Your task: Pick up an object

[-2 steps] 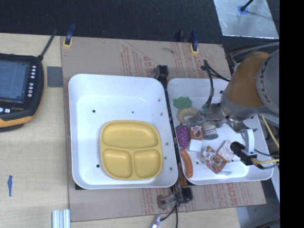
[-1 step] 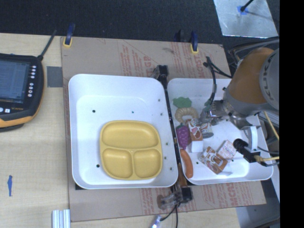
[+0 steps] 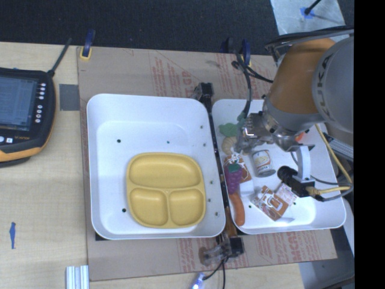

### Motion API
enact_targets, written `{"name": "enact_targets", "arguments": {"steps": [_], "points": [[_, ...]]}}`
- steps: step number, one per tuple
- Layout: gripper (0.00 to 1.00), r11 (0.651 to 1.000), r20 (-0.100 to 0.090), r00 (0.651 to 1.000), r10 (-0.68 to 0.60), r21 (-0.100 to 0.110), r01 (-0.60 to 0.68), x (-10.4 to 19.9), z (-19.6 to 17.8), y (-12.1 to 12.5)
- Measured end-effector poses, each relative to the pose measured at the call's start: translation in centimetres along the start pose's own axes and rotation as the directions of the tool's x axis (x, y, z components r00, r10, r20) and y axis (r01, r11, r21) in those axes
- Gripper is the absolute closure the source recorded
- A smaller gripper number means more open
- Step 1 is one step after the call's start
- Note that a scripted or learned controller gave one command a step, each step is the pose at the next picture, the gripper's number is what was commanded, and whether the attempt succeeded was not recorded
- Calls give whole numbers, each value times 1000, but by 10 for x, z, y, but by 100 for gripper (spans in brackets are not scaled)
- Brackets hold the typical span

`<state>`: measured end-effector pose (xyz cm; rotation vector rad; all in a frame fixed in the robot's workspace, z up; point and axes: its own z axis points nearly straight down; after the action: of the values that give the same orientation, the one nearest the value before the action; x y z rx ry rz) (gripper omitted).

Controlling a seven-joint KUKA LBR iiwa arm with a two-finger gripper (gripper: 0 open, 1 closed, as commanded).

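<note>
Pick not done: nothing is visibly lifted, and every object you can see lies on a bin floor. The arm reaches in from the right, its wrist over the rear left part of the right bin. The jaws sit low there, just beside a green toy and a pale round piece, but you can't tell if they are open or closed, or whether they touch anything. Candidates all sit in the right bin: a small tin can near the middle, a purple grape bunch and an orange sausage-like toy along the left wall, a small printed item just behind the grapes, and a snack packet toward the front. The left bin carries a yellow three-compartment tray, well apart from the arm. Left to do, by your judgement: close on one item and lift it clear. Room: the left-wall items are crowded, touching or nearly so, and close against the wall, so a descent there risks clipping the rim. The can and the packet have more bare floor around them, and the front right corner is open floor. Straight up looks free. The teach pendant on the tabletop is far left, out of the way.
</note>
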<state>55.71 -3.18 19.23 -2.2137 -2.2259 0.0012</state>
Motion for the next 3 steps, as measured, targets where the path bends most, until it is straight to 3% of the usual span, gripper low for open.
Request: {"name": "enact_targets", "arguments": {"steps": [1,2,3], "points": [[0,1000,1,1000,1,1,-1,-1,1,0],[0,1000,1,1000,2,0,-2,-2,0,2],[0,1000,2,1000,2,2,-2,-16,1,-17]]}}
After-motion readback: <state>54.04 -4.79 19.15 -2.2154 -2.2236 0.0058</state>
